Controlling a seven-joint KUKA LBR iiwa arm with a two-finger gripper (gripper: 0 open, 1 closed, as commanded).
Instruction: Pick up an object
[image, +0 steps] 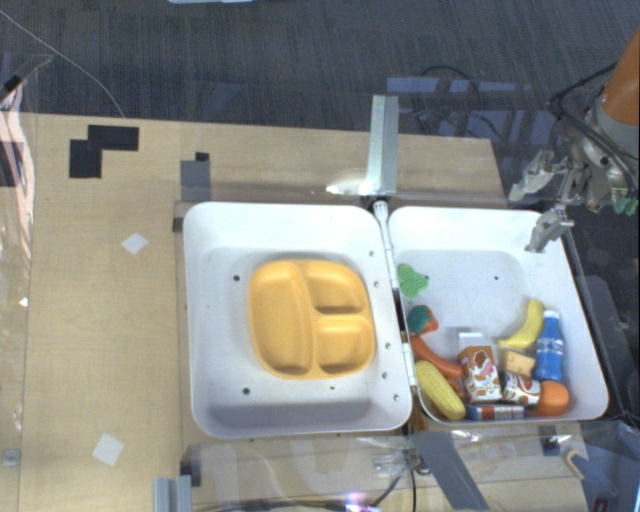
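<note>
Camera view: the fingers (553, 215) hang over the far right corner of the right bin (470, 235), slightly parted and with nothing between them. The things to pick lie well apart from the fingers, heaped at the bin's near end: a banana (524, 326), a blue bottle (548, 350), a corn cob (438, 389), a small carton (481, 372) and an orange ball (553, 398). They look like light, stiff plastic toys, likely smooth and prone to slip. The banana, lying nearest the fingers and free on one side, seems best taken across its narrow middle. A yellow tray (310, 318) sits in the left bin (215, 300).
</note>
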